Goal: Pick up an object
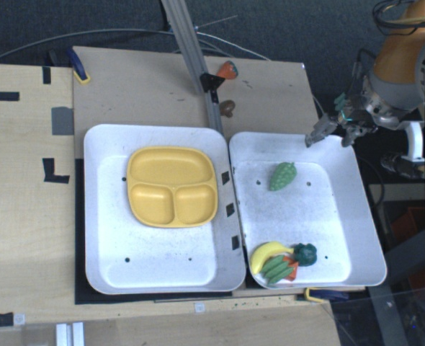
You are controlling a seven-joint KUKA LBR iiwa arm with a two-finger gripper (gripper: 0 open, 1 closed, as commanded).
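- The gripper (330, 132) hangs at the upper right of the frame, just over the far right corner of the right bin (356, 193); its two dark fingers stand spread apart with nothing between them.
- Above it the arm (400, 56) runs off the right edge, its orange band showing at the top right.
- Nearest thing to take is the green leafy toy (283, 176), lying alone on the floor of the right bin, below and left of the gripper, apart from every wall.
- Farther down, at the lower left corner of that bin, a yellow banana (265, 254), a green pod toy (276, 267) and a dark green broccoli toy (306, 254) lie bunched together and touching.
- In the left bin (97, 193) sits a yellow divided plate (173, 186), well apart from the gripper.
- To my eye the step in hand is the approach, nothing grasped yet.
- Doing it well likely means choosing the lone green leafy toy: centre above it, turn the fingers across its narrow width, descend straight, and close only when the fingers straddle it.
- The bunched pile risks a slipping or doubled grasp against the bin wall.
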